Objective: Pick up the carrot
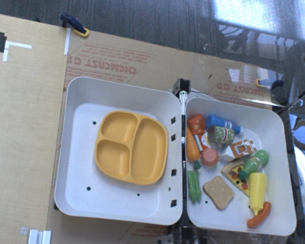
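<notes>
Well, going left to right: the yellow plate point(133, 147) sits in the left bin point(71, 151), no concern of mine. The carrot point(193, 147) lies in the right bin point(287, 189), hard against the dividing wall, green bean point(194, 185) just below. I'd descend aligned across its width, clear of the wall. Whether my claw is open, I cannot tell.

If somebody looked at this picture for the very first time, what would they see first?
Probably the big yellow divided plate, lying alone in the middle of the left bin. Next, the pile of bright toy food crowded into the right bin: an orange carrot along its left wall, a yellow bottle near its right side, and a slice of bread toward the front.
</notes>
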Controlling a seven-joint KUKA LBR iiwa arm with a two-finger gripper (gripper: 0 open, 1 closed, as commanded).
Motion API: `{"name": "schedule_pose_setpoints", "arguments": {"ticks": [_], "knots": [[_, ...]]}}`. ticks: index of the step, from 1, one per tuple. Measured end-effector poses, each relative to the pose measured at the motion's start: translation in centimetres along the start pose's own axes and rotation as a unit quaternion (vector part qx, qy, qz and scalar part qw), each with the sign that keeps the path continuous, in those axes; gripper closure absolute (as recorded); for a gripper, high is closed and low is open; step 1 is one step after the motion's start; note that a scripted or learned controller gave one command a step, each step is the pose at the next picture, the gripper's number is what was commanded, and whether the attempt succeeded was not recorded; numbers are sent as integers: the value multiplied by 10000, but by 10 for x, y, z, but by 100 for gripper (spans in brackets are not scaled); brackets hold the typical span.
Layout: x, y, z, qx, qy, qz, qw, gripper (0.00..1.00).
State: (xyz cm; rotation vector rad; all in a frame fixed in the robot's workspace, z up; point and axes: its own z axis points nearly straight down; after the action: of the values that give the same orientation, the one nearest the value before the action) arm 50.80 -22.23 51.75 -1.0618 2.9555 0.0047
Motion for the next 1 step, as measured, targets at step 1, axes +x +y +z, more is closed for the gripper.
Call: {"name": "schedule_pose_setpoints", "arguments": {"ticks": [1], "knots": [[14,11,6,2,-3,-979,9952,0]]}}
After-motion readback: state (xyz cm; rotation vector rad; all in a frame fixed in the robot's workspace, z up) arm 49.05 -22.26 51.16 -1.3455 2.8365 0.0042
